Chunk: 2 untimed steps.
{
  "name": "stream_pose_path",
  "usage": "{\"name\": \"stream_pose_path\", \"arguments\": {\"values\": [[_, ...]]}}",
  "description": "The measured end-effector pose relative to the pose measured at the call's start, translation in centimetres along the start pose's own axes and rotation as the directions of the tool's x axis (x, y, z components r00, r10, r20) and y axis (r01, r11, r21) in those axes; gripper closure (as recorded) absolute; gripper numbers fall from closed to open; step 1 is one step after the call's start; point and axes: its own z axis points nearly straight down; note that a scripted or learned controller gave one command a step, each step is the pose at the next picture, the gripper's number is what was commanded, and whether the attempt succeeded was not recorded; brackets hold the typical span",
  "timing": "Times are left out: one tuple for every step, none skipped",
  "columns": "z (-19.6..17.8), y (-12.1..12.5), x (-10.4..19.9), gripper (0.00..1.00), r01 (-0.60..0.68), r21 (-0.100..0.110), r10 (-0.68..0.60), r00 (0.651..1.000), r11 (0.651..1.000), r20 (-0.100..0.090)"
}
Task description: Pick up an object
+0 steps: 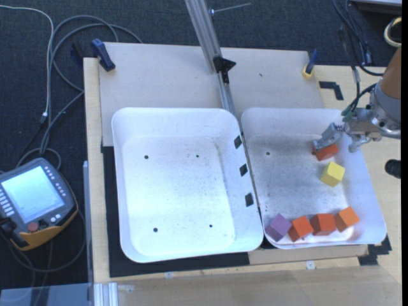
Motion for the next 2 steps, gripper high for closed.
{"name": "stream_pose_path", "arguments": {"values": [[8.8, -2.4, -2.2, 0.0, 0.0, -0.015, 0.0, 1.0, 1.0, 0.007], [9.8, 3.1, -0.9, 0.0, 0.003, -0.023, -0.002, 1.0, 1.0, 0.014]]}}
